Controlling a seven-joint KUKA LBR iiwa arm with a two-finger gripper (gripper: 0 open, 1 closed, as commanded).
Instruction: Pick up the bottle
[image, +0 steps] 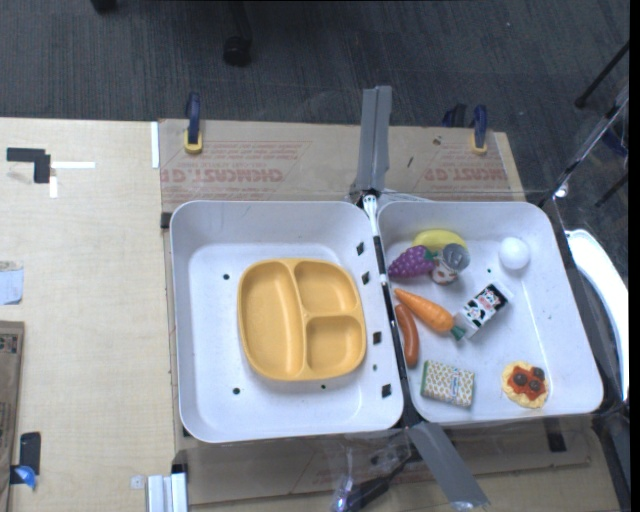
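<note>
Arm: pale grey-white, smooth rounded casing, glossy highlight along curve; details blurred at frame edge

Divided plate in left bin; toy foods in right bin

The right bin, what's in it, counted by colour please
Right bin:
Yellow: 1, banana
Purple: 1, grapes
Orange: 2, carrot, sausage
White: 2, ball, bottle
Grey: 1, can
Green: 1, cracker
Yellow-red: 1, pizza
Total: 9
</note>
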